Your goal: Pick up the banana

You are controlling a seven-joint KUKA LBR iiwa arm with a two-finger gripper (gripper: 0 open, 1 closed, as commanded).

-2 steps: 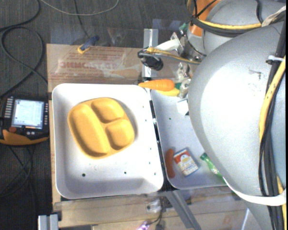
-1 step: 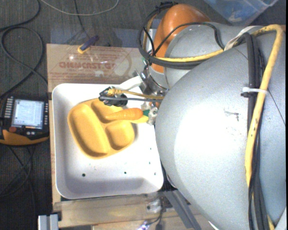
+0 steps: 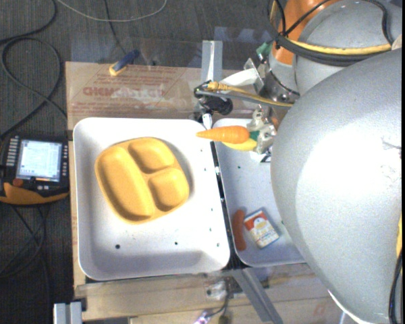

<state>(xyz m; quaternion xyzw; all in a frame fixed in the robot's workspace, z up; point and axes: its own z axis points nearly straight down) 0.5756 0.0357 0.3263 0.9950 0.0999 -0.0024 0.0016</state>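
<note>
My gripper (image 3: 263, 130) is low over the far left corner of the right bin (image 3: 246, 181), largely covered by the grey arm and its orange band. Right beside it, an orange carrot (image 3: 224, 135) with a green top lies crosswise. Its tip reaches past the rim between the two bins. A thin yellow sliver (image 3: 247, 146) shows under the carrot's thick end and may be the banana; most of it is hidden. I cannot make out whether the carrot touches the gripper.
A yellow sectioned plate (image 3: 144, 177) lies in the left bin (image 3: 88, 248). A small red and white box (image 3: 261, 229) and a red-orange stick (image 3: 238, 228) lie near the right bin's front. The arm covers that bin's right part. A handheld pendant (image 3: 32, 169) rests left of the bench.
</note>
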